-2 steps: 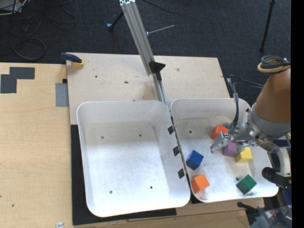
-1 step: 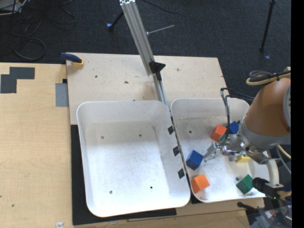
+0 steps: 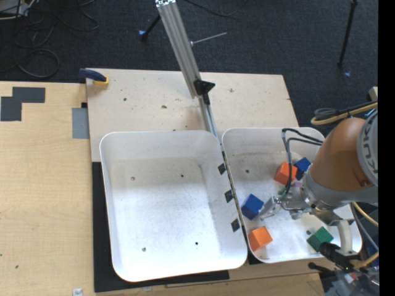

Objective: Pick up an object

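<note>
The grey arm with its broad orange band [image 3: 341,159] comes in from the right edge of the frame and bends down over the right-hand shallow white plastic bin [image 3: 259,142], which sits in the lower right of the picture, its left wall touching the right wall of the larger left-hand shallow white plastic bin [image 3: 117,165] at lower centre. The claw [image 3: 272,209] hangs low in the middle of the right bin, its metal tip pointing left toward a small blue cube [image 3: 252,205] that lies just beside it, near the wall shared by the two bins; whether the claw is apart or together cannot be told, since the tip is small and blurred against the white floor, and nothing is seen clamped in it. Below the blue cube, near the front rim of the same bin, lies a small orange cube [image 3: 260,237]. Above and to the right of the claw, close under the arm's wrist, a second orange block [image 3: 284,172] rests touching a darker blue block [image 3: 302,166]. A green block [image 3: 320,237] lies at the bin's lower right corner, partly under the arm. Both bins stand on a pale wooden worktop [image 3: 148,100], from which a slanted grey aluminium rail [image 3: 179,36] rises toward the top centre of the frame.
</note>
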Motion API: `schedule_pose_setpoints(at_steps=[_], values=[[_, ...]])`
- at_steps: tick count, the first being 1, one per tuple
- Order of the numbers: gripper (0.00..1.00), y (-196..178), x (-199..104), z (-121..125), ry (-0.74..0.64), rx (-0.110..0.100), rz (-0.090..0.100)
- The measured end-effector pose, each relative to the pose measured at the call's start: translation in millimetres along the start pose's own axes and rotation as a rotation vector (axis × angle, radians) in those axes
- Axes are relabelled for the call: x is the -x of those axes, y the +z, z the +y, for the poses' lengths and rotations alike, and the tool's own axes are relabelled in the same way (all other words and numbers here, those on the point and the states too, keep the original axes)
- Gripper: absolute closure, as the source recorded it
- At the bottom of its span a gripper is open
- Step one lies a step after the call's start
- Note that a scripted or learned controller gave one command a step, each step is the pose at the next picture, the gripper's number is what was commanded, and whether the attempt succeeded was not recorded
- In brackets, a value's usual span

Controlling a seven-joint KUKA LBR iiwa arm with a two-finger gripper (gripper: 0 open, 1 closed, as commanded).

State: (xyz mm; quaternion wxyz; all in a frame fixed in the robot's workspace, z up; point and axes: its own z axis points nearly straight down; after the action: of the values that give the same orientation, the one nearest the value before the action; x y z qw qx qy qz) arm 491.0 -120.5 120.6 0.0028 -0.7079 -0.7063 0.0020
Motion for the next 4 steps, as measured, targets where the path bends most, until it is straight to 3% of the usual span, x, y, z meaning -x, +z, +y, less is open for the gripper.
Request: schedule_pose_setpoints(at_steps=[1, 2, 3, 4], values=[[1.00, -10.8, 1.3, 0.3, 0.005, 0.001, 0.001], [1.00, -62.3, -8.4, -0.4, -0.003, 0.009, -0.001], [1.00, -85.0, -7.4, 0.1, -0.003, 0.007, -0.001], [1.00, -86.7, -65.5, 23.3, -0.008, 0.005, 0.001]])
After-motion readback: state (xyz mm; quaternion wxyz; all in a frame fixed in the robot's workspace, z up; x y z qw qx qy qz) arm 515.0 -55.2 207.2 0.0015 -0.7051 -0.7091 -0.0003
